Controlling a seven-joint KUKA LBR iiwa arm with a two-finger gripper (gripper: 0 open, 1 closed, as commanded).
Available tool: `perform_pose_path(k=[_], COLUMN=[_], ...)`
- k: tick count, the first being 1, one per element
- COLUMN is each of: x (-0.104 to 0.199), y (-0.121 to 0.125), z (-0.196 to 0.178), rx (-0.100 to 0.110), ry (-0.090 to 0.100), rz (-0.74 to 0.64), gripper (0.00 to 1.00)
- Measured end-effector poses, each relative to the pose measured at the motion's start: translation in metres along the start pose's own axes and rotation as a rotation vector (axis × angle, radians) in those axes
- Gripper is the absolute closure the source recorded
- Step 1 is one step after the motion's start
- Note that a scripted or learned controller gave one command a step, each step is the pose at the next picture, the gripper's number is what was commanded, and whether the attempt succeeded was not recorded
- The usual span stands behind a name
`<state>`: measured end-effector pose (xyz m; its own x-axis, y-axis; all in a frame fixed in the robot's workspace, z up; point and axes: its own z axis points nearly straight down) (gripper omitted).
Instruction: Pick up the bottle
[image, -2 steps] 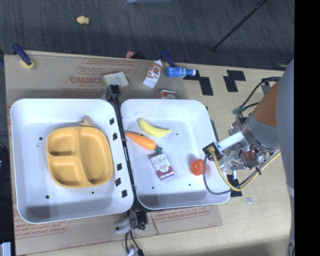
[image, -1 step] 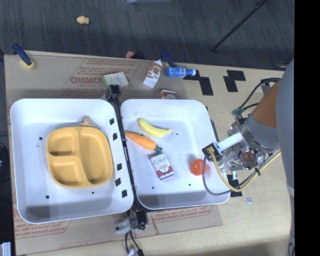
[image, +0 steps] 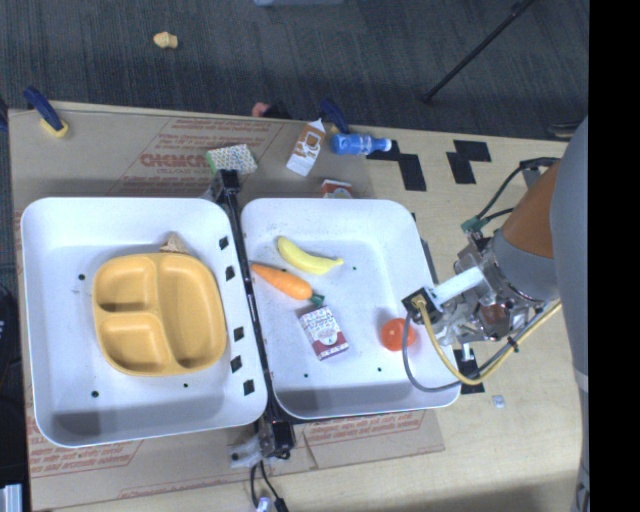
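The gripper (image: 455, 320) hangs over the right bin's (image: 400, 215) three o'clock rim, and whether it is apart or together cannot be told from here. A tomato (image: 394, 333) lies just beside it at nine o'clock. The bottle (image: 355, 145) sits outside the bins on the bench (image: 520, 440), off at eleven o'clock, well apart. This looks like the approach step: the arm must swing out past the bin's far rim and descend over the bottle.
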<state>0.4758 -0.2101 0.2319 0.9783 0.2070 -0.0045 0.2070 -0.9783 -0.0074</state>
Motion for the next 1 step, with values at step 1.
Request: perform_pose_path(k=[1], x=[0.0003], y=[0.0005], z=[-0.0251], rx=[-0.003], ry=[0.002], rz=[0.000], gripper=[1.00])
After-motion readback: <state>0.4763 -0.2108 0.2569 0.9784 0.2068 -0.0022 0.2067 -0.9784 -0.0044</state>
